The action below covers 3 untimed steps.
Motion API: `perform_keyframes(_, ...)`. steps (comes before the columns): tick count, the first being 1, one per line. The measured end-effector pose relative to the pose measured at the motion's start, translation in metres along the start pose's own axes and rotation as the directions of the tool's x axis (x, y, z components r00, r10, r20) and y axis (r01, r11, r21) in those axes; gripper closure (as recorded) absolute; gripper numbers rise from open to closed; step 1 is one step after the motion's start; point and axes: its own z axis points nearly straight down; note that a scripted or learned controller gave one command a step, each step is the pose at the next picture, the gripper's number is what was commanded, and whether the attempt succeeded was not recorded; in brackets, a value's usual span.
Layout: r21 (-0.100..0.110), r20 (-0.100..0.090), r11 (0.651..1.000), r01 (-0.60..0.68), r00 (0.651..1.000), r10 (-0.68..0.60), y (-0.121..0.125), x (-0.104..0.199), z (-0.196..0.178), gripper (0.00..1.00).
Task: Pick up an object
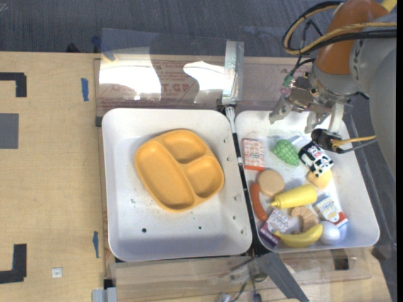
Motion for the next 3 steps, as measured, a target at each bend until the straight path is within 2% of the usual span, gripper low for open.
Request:
perform_keyframes(1,0.012,0.0,0.997,0.081,0.997,-0.081,-0.05,-0.019,0.069,0.0)
perform_keyframes(2,0.012,-0.001,0.997,0.079,0.997,-0.079,-0.049,-0.019,0.06,1.0)
perform_keyframes(3,0.004,0.0,0.986,-0.169,0.986,0.169,-0.071,0.07,-0.012,1.0)
